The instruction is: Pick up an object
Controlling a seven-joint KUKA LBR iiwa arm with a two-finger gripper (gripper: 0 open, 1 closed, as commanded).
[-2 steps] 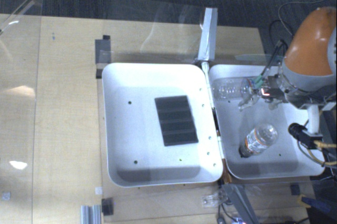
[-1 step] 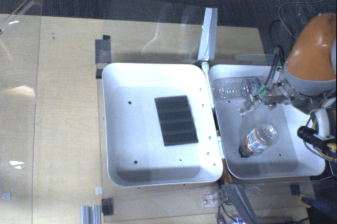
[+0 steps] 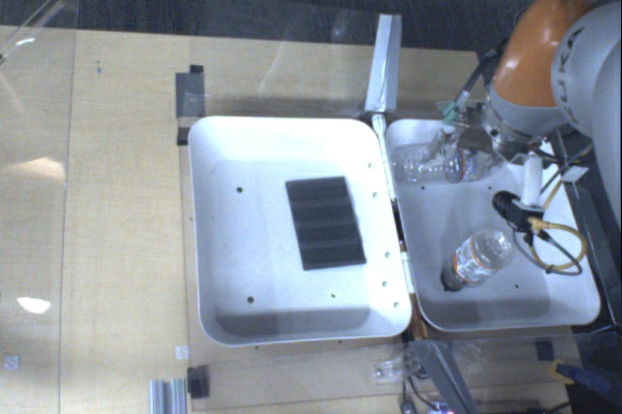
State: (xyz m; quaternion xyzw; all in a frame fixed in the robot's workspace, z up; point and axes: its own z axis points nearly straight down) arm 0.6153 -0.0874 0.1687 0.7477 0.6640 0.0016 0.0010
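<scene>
Gripper point(image 3: 465, 142) hangs over a clear plastic bottle point(image 3: 431, 164), probably to grasp it; fingers' spread unreadable.

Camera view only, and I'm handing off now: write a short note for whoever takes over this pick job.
Pincer: low over the far end of the right bin, next to a clear plastic bottle lying near the far left corner. Whether its fingers are open or shut cannot be seen, so no grasp is confirmed.

Things: a second clear bottle with a dark cap lies on its side nearer the front of the right bin. A dark ridged rectangular block lies flat mid left bin.

Done: arm is down at the far bottle.
Left: confirm a grip, then lift one object.
</scene>
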